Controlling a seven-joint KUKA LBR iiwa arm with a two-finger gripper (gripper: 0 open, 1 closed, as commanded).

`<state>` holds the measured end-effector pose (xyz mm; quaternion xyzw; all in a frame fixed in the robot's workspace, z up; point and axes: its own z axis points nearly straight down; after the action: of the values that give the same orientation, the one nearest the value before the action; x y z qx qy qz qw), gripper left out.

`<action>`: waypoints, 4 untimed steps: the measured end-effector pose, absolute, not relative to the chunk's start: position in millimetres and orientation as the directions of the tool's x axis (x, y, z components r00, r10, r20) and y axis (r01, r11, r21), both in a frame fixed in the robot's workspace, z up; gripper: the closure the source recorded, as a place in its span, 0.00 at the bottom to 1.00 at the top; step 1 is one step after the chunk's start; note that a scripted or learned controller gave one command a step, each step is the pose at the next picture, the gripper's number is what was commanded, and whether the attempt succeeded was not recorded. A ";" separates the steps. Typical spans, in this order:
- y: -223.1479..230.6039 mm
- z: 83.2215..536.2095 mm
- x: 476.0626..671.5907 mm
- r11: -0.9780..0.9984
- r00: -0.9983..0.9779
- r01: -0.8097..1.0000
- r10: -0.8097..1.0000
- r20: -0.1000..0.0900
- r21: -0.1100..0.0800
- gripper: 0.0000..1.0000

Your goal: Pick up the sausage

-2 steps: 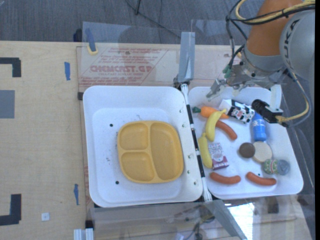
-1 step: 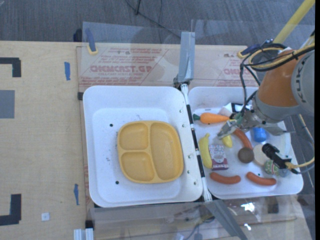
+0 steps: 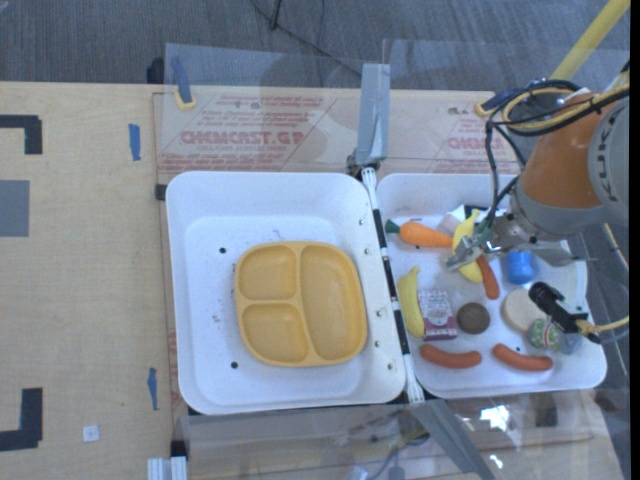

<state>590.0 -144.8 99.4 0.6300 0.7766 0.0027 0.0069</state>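
Gripper hanging low over right bin, fingertips near yellow toy and thin red piece. Jaws looking slightly apart; nothing showing between fingers. Sausage lying flat along bin's near edge, well apart from gripper, second sausage resting to its right. Banana lying by left wall. Yellow divided plate sitting in left bin.

To my left a white bin holds a yellow divided plate. In the right bin I see a banana along the left wall, a small printed packet just beside it, a carrot near the top, a brown round piece and a blue block
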 end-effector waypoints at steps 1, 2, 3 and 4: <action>-173.1 88.6 547.8 0.231 -0.231 0.973 0.973 -0.004 0.007 1.00; -154.6 90.0 546.7 0.299 -0.299 0.954 0.954 0.001 0.000 1.00; -216.4 89.4 484.8 0.216 -0.216 0.976 0.976 0.008 0.009 1.00; -208.4 89.5 485.5 0.225 -0.226 0.974 0.974 0.023 0.006 0.00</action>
<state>485.5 -208.4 89.5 0.6222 0.7827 0.0096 -0.0072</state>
